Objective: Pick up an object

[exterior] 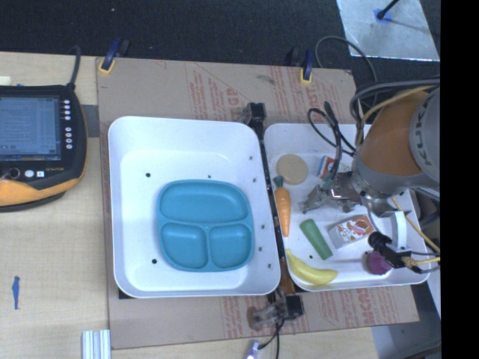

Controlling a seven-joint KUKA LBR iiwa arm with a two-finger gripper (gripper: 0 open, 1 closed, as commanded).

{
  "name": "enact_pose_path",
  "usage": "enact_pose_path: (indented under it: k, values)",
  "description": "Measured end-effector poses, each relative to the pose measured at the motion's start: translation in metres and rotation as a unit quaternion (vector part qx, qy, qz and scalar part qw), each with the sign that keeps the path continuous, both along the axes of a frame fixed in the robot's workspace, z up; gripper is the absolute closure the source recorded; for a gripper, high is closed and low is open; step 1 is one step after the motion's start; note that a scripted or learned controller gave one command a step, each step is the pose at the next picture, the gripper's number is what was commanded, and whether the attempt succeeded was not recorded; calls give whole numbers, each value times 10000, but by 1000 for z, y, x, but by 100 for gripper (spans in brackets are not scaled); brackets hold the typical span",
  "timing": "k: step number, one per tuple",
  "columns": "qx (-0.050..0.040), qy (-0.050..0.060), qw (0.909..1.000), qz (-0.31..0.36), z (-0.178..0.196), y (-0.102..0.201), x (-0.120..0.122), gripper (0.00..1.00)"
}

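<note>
The arm (397,137) comes in from 3 o'clock and hangs over the right bin (299,134), its orange band above the grey wrist; the tool (323,198) sits low near the bin's middle, and I cannot tell how it is set, since the metal parts blur together there. Around it lie the things to pick: a tan round disc (293,168) at about 10 o'clock from the tool, a carrot (282,209) at 9 o'clock along the bin's left wall, a green stick (316,238) at 6 o'clock just beside the tool, a banana (308,271) further toward 6 o'clock against the near rim, a small red and white packet (350,230) at 4 o'clock, and a purple piece (376,263) past it near the bin's lower right corner. The left bin (135,137) holds a blue divided plate (204,224). On the surface (52,275) at 9 o'clock from both bins rests a control tablet (37,146)
</note>
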State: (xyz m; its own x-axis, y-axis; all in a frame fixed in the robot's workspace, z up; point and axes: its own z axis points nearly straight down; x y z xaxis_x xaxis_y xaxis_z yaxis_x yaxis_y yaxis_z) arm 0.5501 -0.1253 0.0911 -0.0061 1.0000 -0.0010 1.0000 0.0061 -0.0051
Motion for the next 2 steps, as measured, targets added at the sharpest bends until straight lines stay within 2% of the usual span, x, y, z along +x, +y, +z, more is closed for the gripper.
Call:
enact_pose_path:
  k: [1,2]
  values:
    - [2,-7,10000,-2,0,-15,-50,0]
    - [6,-10,10000,5,1,27,-74,0]
